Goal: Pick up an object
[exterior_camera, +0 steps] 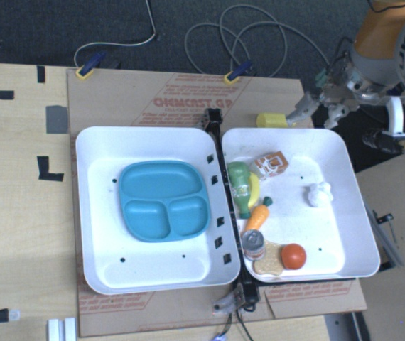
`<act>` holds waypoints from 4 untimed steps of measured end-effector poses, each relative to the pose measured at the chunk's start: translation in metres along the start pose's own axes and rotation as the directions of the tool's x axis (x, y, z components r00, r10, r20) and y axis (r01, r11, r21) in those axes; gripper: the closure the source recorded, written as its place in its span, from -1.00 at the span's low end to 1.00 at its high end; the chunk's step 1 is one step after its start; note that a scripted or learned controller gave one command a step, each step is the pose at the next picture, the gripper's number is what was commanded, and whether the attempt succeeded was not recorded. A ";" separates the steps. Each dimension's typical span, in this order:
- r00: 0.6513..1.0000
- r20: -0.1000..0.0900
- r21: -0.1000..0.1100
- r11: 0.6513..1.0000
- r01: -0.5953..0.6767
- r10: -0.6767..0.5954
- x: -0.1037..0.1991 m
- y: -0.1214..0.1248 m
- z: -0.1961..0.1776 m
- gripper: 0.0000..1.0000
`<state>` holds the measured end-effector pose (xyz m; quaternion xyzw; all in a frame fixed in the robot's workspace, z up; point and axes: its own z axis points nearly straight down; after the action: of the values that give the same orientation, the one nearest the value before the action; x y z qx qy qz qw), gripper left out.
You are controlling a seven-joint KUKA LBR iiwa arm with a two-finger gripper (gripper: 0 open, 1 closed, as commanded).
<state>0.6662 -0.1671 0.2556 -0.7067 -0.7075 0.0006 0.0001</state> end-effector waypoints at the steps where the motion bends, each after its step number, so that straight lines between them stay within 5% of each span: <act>1: 1.000 -0.002 0.003 1.000 0.001 -0.001 0.059 -0.018 0.080 -1.00; 2: 1.000 0.007 -0.019 1.000 0.000 0.000 0.056 -0.021 0.133 -1.00; 4: 1.000 0.010 -0.029 1.000 0.000 0.000 0.055 -0.013 0.147 -1.00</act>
<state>0.6533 -0.1123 0.1081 -0.7065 -0.7075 -0.0059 -0.0138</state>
